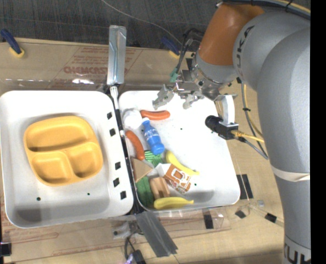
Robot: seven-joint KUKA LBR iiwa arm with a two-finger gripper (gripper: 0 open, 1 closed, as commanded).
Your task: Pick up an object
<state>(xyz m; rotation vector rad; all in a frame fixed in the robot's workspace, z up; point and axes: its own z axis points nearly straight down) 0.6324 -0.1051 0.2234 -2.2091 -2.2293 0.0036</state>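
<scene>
My gripper (176,96) hangs over the back edge of the right bin (217,164), fingers spread apart with nothing between them. Arm comes in from the right, orange band above the wrist.

Closest item: a red-orange sausage (155,114) just below and left of the fingertips, lying flat on the bin floor, not touching me. Blue bottle (153,138) sits below it, angled toward the front. A second sausage (134,143) lies left of the bottle against the bin's left wall.

Front-left corner is a pile: banana (173,203) at the front rim, an orange-and-white carton (178,180) just above it, green pieces beside that. Exact contacts in the pile are hard to tell.

Left bin (20,202) holds a yellow divided tray (62,149).
</scene>
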